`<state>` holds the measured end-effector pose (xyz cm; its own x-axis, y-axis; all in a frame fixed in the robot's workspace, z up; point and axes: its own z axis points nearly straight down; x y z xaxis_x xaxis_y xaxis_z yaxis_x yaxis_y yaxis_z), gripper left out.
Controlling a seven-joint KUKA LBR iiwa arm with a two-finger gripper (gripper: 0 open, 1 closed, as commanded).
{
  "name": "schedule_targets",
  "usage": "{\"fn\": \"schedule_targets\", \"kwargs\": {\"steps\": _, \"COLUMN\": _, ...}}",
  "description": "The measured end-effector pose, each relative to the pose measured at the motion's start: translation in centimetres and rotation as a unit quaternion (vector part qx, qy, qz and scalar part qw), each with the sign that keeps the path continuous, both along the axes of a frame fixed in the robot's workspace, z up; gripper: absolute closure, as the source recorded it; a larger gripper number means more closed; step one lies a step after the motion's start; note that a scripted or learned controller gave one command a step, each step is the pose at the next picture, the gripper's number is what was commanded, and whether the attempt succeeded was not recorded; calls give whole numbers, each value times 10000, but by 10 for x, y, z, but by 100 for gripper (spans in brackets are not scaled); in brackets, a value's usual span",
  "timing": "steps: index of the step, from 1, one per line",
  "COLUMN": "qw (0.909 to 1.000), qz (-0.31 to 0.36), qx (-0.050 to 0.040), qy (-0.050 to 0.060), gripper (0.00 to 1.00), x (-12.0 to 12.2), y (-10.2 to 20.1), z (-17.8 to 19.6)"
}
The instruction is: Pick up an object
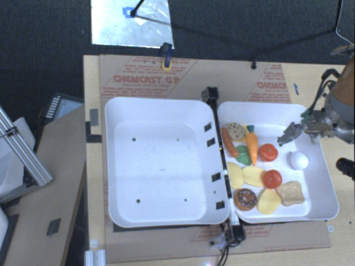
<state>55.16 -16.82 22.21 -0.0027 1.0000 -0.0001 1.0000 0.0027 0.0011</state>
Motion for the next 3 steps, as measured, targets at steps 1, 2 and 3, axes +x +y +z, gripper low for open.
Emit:
{"fn": "schedule_targets", "kwargs": {"steps": 1, "qw": 10000, "qz": 20, "qx": -1, "qy": -6, "gripper": 0, "x": 39, "y": 5, "z": -117}}
{"fn": "schedule_targets", "kwargs": {"steps": 2, "qw": 10000, "qz": 22, "qx": -6, "qy": -16, "gripper": 0, "x": 69, "y": 25, "z": -138}}
{"fn": "schedule_targets", "kwargs": {"steps": 3, "qw": 10000, "qz": 17, "qx": -6, "qy": -27, "gripper": 100, "x": 69, "y": 23, "z": -126}}
